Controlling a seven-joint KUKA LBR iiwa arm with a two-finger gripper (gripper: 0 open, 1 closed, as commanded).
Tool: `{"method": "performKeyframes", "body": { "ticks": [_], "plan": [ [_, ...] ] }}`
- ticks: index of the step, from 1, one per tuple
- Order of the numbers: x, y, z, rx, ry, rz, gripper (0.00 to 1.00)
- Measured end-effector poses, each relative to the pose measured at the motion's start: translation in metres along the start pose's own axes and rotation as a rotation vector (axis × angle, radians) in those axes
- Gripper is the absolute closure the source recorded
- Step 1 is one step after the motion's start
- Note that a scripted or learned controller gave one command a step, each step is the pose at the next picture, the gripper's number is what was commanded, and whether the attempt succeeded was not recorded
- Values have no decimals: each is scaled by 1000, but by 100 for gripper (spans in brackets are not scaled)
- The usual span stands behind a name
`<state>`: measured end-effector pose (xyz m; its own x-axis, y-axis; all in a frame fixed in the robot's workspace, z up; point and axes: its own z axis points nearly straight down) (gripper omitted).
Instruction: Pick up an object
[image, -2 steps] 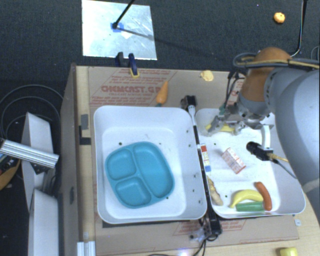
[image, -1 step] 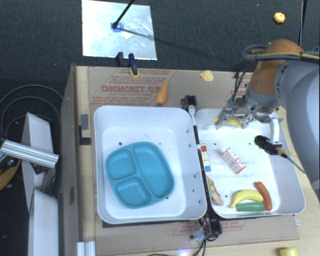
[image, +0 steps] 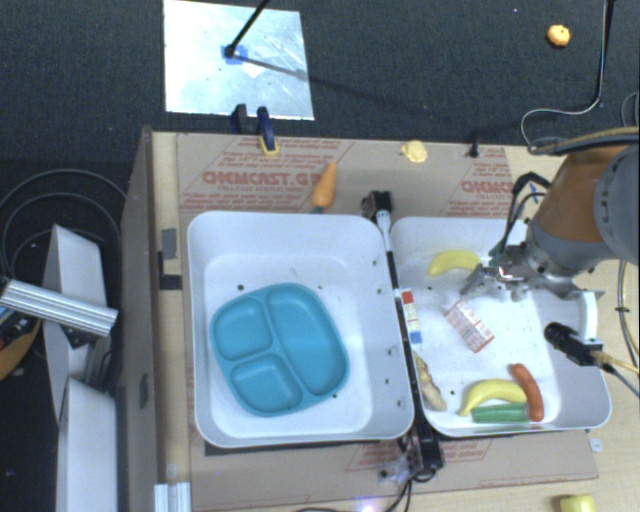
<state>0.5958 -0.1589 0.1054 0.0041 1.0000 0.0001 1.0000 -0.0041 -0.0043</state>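
Note:
The right bin (image: 560, 345) holds several objects. A yellow banana (image: 454, 262) lies at its back left, and a small red-and-white packet (image: 468, 327) lies near its middle. Along the front sit a second yellow banana (image: 489, 392), a green piece (image: 497, 412) and a red sausage (image: 528, 391). A tan piece (image: 430, 382) rests against the bin's left wall. My gripper (image: 487, 282) hangs low over the back of this bin, just right of the first banana and above the packet. Nothing shows in its grasp.
The left bin (image: 220, 250) carries a blue divided plate (image: 278, 347). A black part of the arm (image: 567, 343) juts over the right bin's right side. An orange carrot (image: 324, 186) and a small yellow piece (image: 414, 152) lie on the cardboard behind the bins.

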Motion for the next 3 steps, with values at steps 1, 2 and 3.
{"method": "performKeyframes", "body": {
  "ticks": [1, 2, 3],
  "plan": [
    [34, -33, 23, -1, 2, -6, 0],
    [71, -41, 22, -3, 1, -11, 0],
    [69, 34, 20, -13, -2, -11, 0]
  ]
}}
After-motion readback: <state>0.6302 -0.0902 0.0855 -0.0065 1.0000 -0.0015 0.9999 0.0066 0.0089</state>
